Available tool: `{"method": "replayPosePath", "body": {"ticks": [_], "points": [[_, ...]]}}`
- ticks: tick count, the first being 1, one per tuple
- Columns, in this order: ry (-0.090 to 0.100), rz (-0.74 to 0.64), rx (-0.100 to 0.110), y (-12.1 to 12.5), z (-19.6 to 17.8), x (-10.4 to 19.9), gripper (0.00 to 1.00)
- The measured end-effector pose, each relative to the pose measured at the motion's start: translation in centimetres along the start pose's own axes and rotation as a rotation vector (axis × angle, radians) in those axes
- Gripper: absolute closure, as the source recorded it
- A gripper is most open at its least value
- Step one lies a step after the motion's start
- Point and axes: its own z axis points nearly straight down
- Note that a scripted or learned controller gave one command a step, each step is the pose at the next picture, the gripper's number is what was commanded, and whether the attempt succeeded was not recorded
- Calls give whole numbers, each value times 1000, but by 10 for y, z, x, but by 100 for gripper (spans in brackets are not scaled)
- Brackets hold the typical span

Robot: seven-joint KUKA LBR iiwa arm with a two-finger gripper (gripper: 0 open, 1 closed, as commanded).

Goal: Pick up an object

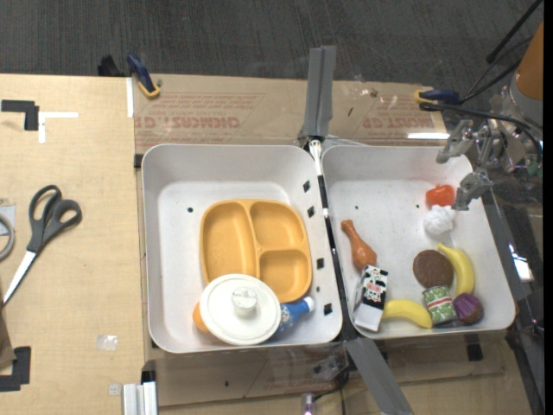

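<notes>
Far left of the end effector, scissors lie on the bench; a yellow tray fills the left bin. In the right bin, an orange block and white ball sit just below the released, empty end effector.

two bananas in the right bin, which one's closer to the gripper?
The upright curved banana by the bin's right wall, beside the brown disc. The other banana lies flat along the front edge, farther from the gripper.
</notes>
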Motion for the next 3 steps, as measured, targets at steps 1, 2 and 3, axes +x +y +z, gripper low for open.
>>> {"method": "replayPosePath", "body": {"ticks": [1, 2, 3], "points": [[1, -231, -1, -12, 124, 20, 0], [-1, -139, 1, -29, 144, 66, 0], [-3, 35, 1, -2, 144, 105, 0]]}}
